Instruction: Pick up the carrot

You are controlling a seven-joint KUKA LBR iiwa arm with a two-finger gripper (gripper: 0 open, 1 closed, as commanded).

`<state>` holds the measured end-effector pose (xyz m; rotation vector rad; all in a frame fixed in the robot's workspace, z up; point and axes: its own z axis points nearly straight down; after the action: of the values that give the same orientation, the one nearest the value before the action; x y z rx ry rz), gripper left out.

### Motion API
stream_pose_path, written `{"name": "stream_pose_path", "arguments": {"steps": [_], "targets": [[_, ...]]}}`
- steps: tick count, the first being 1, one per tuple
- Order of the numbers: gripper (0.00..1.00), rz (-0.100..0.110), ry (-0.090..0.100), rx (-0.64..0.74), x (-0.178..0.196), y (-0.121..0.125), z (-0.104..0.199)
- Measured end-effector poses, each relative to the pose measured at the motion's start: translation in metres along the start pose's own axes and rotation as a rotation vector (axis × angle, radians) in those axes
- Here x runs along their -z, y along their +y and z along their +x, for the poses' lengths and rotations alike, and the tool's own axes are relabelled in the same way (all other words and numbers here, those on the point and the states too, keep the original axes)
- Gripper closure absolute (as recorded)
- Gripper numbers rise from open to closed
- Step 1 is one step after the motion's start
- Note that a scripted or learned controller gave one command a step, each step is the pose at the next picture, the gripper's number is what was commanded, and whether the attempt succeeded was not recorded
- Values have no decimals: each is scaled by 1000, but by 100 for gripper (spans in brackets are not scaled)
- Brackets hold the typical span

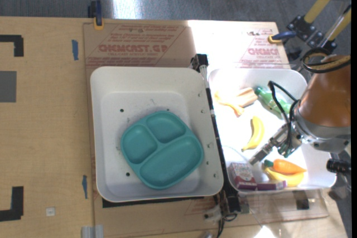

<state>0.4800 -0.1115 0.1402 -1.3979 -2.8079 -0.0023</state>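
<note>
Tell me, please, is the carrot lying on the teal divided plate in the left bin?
No, the carrot lies in the right bin near the gripper, while the teal plate sits in the left bin.

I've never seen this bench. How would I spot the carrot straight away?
Look in the right-hand white bin, near its front right corner beside the grey arm's gripper. The small orange carrot with a green top lies there on a yellow banana-shaped toy. It is the bin's one orange piece; its neighbours are yellow, green or purple.

2 bins (106,120), 1 plate (162,149), 1 carrot (289,166), 2 bananas (255,134).
</note>
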Motion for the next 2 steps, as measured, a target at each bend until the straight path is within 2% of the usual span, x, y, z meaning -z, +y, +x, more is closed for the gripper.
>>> {"name": "stream_pose_path", "arguments": {"steps": [1, 2], "targets": [[0, -4, -11, 220, -4, -30, -41], [0, -6, -12, 323, -50, -37, -54]]}}
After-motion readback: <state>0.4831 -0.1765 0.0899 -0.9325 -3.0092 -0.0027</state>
